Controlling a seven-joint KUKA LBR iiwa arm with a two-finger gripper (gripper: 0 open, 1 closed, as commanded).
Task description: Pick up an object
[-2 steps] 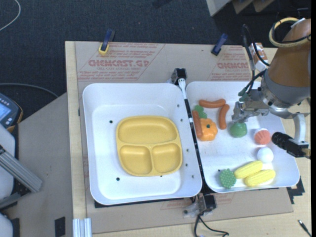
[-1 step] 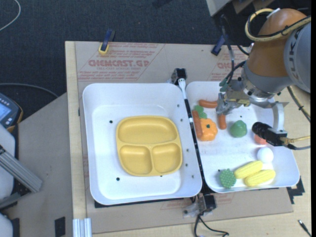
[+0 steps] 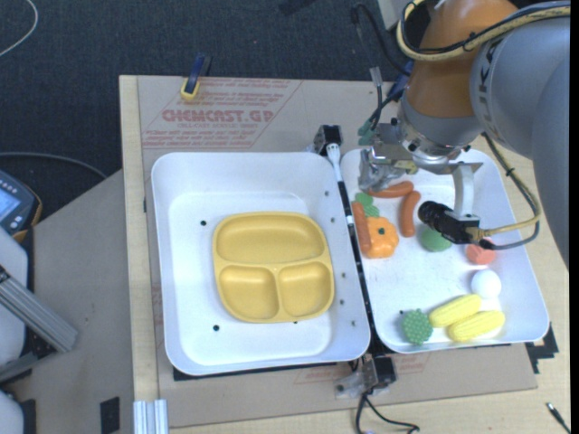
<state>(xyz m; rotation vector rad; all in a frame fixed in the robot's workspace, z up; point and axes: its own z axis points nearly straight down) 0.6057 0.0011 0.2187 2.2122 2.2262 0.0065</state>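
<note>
Dark carpet surrounds a cardboard-topped desk w/ two shallow white plastic bins side by side. Left bin holds a yellow three-compartment plastic tray. Right bin holds small toy foods: orange sausage, orange carrot-like piece, green round toy, pink piece, white egg, two yellow corn cobs, green spiky ball. Grey-and-orange arm's hand sits low at right bin's upper-left, just beside the sausage; can't tell if it's spread or pressed together. Sausage prob. light, stiff, smooth, maybe slippery; best gripped across its narrow middle.
</note>
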